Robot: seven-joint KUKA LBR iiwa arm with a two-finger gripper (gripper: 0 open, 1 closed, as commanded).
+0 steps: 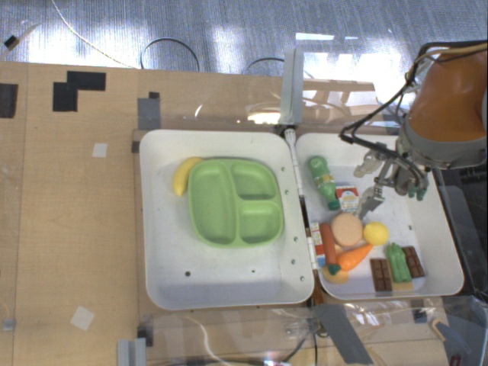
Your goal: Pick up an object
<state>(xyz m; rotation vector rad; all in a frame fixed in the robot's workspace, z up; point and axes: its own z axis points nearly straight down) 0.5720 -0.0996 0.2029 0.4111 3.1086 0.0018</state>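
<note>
Gripper [375, 197] is seen above the right bin [442, 227], hanging from the grey arm [450, 109] with its orange band; whether it is wide or narrow cannot be told, and nothing is seen held in it. Just below its tip a lemon [375, 233] is found, with a round tan piece [347, 229] touching it on the left. A small red-and-white carton [347, 197] lies just left of the tip, and a green bottle [323, 181] beside that. Nearer the front edge an orange carrot [354, 258] is laid against a red sausage [328, 244]. Two brown bars [380, 274] and a green block [398, 264] between them are set at the front right. In the left bin [160, 242] a green tray [232, 202] is placed, with a banana [182, 175] touching its left rim.
</note>
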